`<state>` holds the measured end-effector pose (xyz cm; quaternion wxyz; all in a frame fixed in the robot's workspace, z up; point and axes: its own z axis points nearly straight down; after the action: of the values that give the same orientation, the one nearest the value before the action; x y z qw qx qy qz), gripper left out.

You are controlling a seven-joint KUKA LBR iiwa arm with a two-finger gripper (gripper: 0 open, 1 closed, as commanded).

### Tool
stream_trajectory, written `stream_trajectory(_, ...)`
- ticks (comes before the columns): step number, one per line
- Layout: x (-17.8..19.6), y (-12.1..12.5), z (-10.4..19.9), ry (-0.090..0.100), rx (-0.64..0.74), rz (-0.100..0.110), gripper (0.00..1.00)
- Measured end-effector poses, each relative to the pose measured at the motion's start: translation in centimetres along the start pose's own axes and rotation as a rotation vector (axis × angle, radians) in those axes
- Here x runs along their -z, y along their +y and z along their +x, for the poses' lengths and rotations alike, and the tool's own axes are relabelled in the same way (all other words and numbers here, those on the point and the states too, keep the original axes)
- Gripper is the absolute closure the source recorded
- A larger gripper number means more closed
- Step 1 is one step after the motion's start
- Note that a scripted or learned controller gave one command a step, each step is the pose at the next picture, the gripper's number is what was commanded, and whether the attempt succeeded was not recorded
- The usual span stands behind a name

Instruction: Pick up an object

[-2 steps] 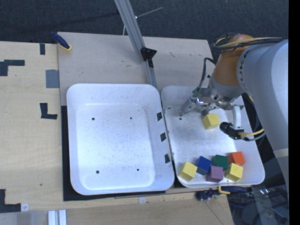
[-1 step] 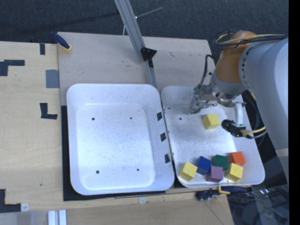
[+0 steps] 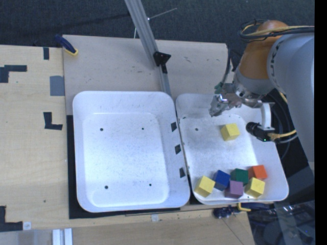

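Arm: you see the grey arm (image 3: 291,65) come in from the right of the camera view, its orange band (image 3: 258,55) above the wrist, over the far end of the right bin.
Gripper: your gripper (image 3: 218,107) hangs above the right bin's far rim area, pointing down and to the left.
Jaws: you cannot tell from this view whether they stand wide or narrow; the tips are small and blurred, and nothing shows between them.
Right bin: the right bin (image 3: 204,147) holds all the blocks you can see.
Nearest block: a lone yellow block (image 3: 230,131) lies on the bin floor, near the gripper but apart from it, toward the near side and a little right.
Cluster: along the near edge of the right bin you have a second yellow block (image 3: 205,186), a blue block (image 3: 222,179), a purple block (image 3: 235,188), a green block (image 3: 239,175), a third yellow block (image 3: 255,187) and an orange block (image 3: 259,172), packed close together, several touching.
Left bin: the left bin (image 3: 122,152) sits just beside the right one, their rims meeting down the middle.
Bench: the bench (image 3: 30,152) carries dark tape marks on its left part, and a slanted metal rail (image 3: 145,29) crosses the far side above the bins.
Cables: yellow and black cables (image 3: 265,131) loop by the wrist on the right bin's right side.
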<state>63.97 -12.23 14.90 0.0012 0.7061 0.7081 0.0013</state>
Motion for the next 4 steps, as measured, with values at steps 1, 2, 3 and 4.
stream_trajectory(1,5.8,0.2,-0.9,-0.001,-0.001,0.000,1.00)
stream_trajectory(2,12.1,0.8,-1.0,-0.002,-0.001,-0.003,1.00)
stream_trajectory(3,13.5,0.9,-0.9,0.000,-0.001,0.003,1.00)
stream_trajectory(4,11.6,-0.1,4.1,0.000,0.002,0.007,1.00)
